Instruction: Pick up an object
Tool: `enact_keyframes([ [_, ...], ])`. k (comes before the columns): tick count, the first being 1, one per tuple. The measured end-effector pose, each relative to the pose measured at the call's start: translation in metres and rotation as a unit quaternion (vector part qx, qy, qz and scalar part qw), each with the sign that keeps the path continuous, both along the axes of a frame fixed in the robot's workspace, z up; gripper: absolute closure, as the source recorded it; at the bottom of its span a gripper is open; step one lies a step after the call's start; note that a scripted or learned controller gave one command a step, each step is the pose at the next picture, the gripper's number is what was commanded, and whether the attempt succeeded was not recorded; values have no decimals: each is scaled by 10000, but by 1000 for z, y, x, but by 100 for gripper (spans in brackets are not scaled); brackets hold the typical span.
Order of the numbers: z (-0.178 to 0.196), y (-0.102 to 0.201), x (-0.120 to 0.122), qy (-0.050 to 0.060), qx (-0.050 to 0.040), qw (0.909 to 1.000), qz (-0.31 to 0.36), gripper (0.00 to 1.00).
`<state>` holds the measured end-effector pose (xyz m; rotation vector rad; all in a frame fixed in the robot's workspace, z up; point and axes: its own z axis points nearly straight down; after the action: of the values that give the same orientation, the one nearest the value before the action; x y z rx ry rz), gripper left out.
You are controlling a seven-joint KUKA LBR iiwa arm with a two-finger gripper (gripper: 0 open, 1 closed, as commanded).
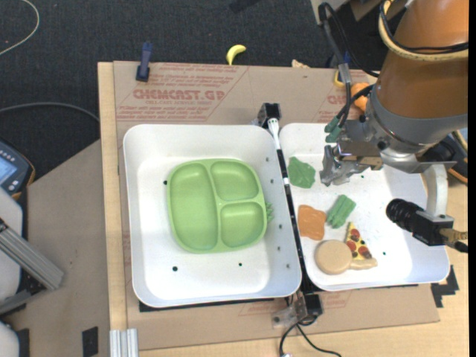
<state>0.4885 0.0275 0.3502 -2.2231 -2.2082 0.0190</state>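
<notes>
Gripper point(336, 171) over right bin point(416, 274), can't tell how it's set, nothing seen held. Nearest obj: green leaf toy point(301, 172), just left of gripper. Pick not yet done, prob. approach stage.

The green three-compartment plastic plate point(217, 204) fills the middle of the left white bin point(141, 199), leaving bare floor along its walls. In the right white bin point(416, 270), the green leaf-shaped toy point(301, 172), green ridged piece point(341, 210), orange slab point(312, 222), tan round cookie point(332, 257) and pizza slice toy point(360, 248) crowd the plate-side half; the far side lies bare.
</notes>
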Motion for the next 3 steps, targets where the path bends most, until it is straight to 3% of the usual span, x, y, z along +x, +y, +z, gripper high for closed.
enact_keyframes([
  [1, -148, 29, -12, 3, 16, 10000, 33, 100],
  [2, 42, -8, -7, -143, 13, 9999, 33, 100],
  [3, -143, -23, 29, -18, 12, 10000, 17, 100],
])
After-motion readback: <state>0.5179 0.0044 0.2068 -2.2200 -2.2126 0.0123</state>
